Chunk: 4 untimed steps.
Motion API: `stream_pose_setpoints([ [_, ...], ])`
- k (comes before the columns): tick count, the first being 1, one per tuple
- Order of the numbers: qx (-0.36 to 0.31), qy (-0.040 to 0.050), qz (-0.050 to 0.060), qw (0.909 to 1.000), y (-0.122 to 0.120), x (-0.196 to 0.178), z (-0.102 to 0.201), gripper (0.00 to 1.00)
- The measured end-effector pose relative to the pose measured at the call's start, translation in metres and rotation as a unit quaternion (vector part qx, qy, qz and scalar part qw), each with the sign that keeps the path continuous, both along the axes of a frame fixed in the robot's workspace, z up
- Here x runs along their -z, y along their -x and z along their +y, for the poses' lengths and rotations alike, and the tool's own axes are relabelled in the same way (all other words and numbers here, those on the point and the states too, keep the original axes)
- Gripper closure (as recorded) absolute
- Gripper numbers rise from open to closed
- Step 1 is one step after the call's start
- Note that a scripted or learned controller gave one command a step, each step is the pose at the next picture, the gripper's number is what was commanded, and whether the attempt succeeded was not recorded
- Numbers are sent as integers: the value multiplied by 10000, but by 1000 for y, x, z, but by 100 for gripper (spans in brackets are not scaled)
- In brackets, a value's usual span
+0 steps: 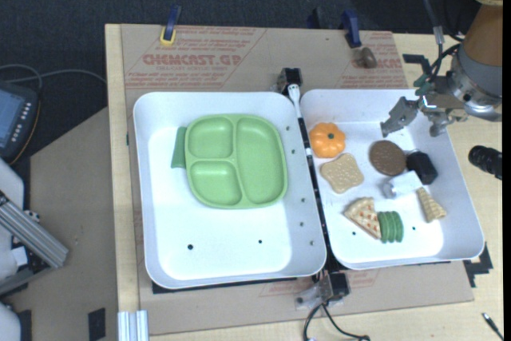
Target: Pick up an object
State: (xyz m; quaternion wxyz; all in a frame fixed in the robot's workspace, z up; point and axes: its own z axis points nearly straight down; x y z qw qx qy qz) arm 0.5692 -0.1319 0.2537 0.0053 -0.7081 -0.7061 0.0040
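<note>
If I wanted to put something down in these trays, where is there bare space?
The left bin has bare floor in front of the green divided plate, toward its near rim. The right bin is crowded in the middle: pumpkin, cracker, brown cookie, pizza slice. Its free patch is the far strip behind the pumpkin.

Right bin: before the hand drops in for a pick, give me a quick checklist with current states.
1. Hand above the right bin, nothing between its fingers: ok.
2. Fingers spread for a pick: ok.
3. Brown disc lies nearest below it, top exposed: ok.
4. Black piece touches the disc's right side, may crowd a finger: not ok.
5. Pumpkin and cracker stand apart from the disc: ok.
6. Hand height above the objects: cannot tell.
</note>
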Motion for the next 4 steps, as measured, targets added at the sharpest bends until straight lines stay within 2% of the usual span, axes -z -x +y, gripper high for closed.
stream_pose_setpoints([
  [1,-15,11,-69,10000,-2,-7,0,0],
  [3,-12,3,-40,10000,-2,80,4,0],
  [4,-10,-2,-30,10000,8,138,7,0],
])
